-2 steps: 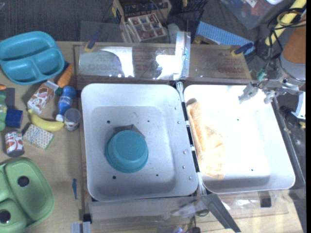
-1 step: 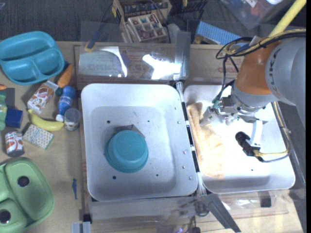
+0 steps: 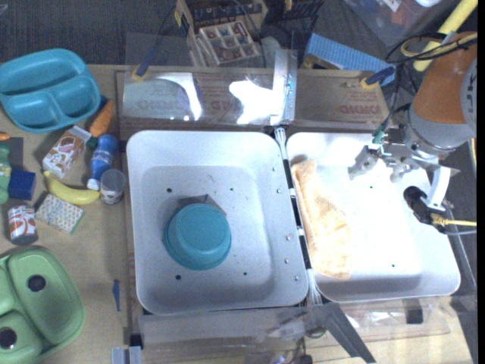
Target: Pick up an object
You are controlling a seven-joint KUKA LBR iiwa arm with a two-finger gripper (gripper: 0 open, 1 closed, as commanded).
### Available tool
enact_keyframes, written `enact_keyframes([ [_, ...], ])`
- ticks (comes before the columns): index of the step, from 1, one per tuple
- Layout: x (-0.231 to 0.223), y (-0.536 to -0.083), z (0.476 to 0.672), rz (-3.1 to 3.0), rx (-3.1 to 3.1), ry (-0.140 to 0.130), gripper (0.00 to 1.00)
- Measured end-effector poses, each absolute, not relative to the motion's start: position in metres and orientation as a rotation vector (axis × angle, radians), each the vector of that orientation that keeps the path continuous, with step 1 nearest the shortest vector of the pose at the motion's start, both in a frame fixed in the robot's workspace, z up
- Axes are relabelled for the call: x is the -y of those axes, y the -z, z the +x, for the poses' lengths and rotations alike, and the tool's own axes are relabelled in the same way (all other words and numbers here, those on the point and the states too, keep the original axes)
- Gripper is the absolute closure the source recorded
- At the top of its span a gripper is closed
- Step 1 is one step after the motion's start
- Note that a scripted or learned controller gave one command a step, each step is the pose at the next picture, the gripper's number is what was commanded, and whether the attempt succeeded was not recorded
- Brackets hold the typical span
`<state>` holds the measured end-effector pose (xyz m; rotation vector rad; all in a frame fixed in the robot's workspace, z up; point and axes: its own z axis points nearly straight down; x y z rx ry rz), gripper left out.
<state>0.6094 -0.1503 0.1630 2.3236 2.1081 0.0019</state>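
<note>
While the jaws (image 3: 377, 163) hang spread and empty over the right bin (image 3: 439, 279), the tan cloth (image 3: 322, 222) lies crumpled along that bin's left wall, looking light, soft and limp, best pinched on a raised fold near its middle rather than at a flat edge.

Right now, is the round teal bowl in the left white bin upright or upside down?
Upside down: the round teal bowl shows a flat closed base on top, no hollow, in the left white bin.
</note>
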Motion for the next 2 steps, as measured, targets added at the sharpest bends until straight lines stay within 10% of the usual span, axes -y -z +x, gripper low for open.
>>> enact_keyframes([
  [1, 0.194, -0.195, 0.607, 2.302, -2.131, -0.002, 0.0],
  [2, 0.109, -0.152, 0.586, 2.328, -2.111, 0.001, 0.0],
])
